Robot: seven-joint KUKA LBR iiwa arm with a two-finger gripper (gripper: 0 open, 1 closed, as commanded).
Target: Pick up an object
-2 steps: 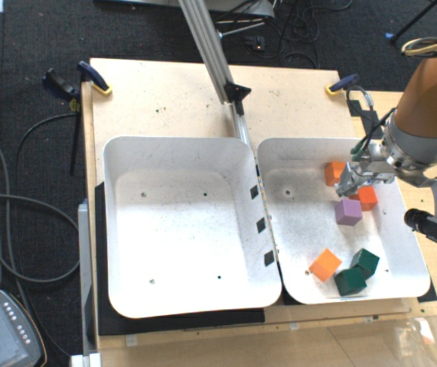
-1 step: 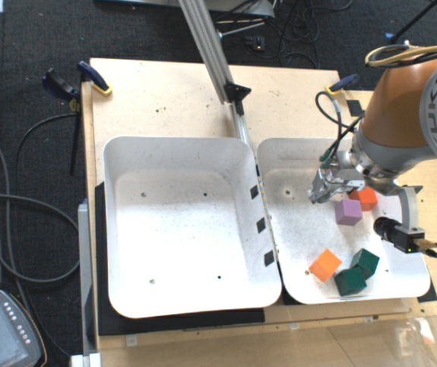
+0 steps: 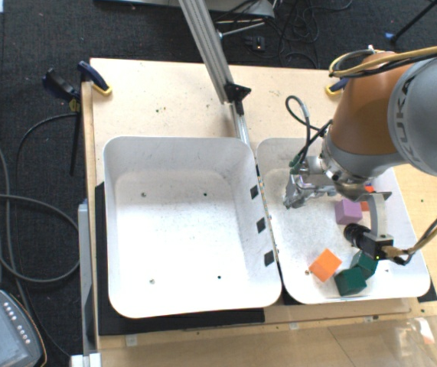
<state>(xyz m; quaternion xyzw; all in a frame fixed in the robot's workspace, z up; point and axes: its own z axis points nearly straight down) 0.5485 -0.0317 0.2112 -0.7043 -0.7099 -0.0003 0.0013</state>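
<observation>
At the far left of your bench, a blue-and-yellow clamp (image 3: 88, 79) grips the edge of the pale wooden benchtop (image 3: 164, 98). Next you meet the left shallow white plastic bin (image 3: 119, 205), its floor only speckled with dark flecks. A silver aluminium strut (image 3: 207, 37) slants down from the top toward the seam where the two bins touch. In the right shallow white plastic bin (image 3: 279, 228), the metal two-finger gripper (image 3: 295, 197) hangs low over the upper left part of the floor, beneath the arm's orange band (image 3: 360, 113); you can't tell from this angle how it is set, and nothing is visibly in it. Just right of it lies a small lilac block (image 3: 348, 211), with a bit of red-orange object (image 3: 364, 205) at its edge. Nearer the front sit an orange cube (image 3: 325, 265) and, beside it, a dark green block (image 3: 353, 279), close to a black fitting (image 3: 367, 241).
</observation>
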